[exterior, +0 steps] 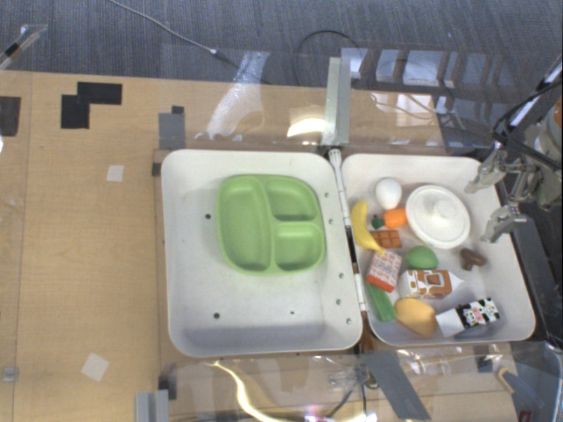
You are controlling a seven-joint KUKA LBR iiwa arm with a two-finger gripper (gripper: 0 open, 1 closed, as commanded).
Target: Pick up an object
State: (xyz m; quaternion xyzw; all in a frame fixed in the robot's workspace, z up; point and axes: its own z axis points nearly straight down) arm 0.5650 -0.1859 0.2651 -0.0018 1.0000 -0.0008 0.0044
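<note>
1. Currently the gripper [497, 202] sits at the right rim of the right bin [524, 316], its two fingers spread apart with nothing between them.
2. Immediately to the left of the gripper lies the white bowl [437, 214], upside down; a white egg [388, 191] and an orange piece [396, 219] lie further left of it.
3. Below and slightly left of the gripper lies a small brown item [474, 258], apart from the fingers.
4. Further below and left lie a green lime-like item [422, 258], a printed carton [428, 283], a yellow-orange fruit [416, 315] and a black-and-white box [476, 314].
5. At the far left of the right bin lies the banana [361, 227].
6. Well to the left of the gripper, the left bin [189, 262] holds a green divided plate [270, 222].
</note>
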